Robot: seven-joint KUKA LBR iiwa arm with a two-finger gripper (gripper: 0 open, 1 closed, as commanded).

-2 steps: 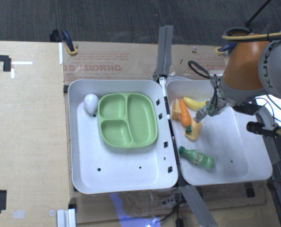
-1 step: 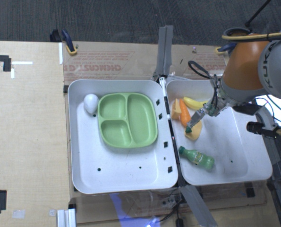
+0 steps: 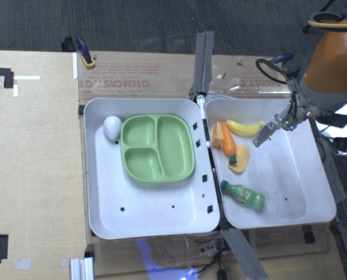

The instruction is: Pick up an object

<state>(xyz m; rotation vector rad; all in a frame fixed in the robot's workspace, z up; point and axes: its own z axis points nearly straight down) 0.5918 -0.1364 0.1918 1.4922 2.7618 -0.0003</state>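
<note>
A banana [image 3: 244, 126] is lying in the right bin [image 3: 290, 197], just to the left of the end effector [image 3: 263, 137], whose tip is hanging close beside the fruit's right end. Whether anything is being gripped cannot be told. Further left, a carrot [image 3: 228, 139] and a yellow piece [image 3: 239, 159] are resting; below, a green bottle [image 3: 243, 195]. Well left, a green divided plate [image 3: 157, 148] and a white ball [image 3: 112, 126] are being carried by the left bin [image 3: 150, 214].
</note>
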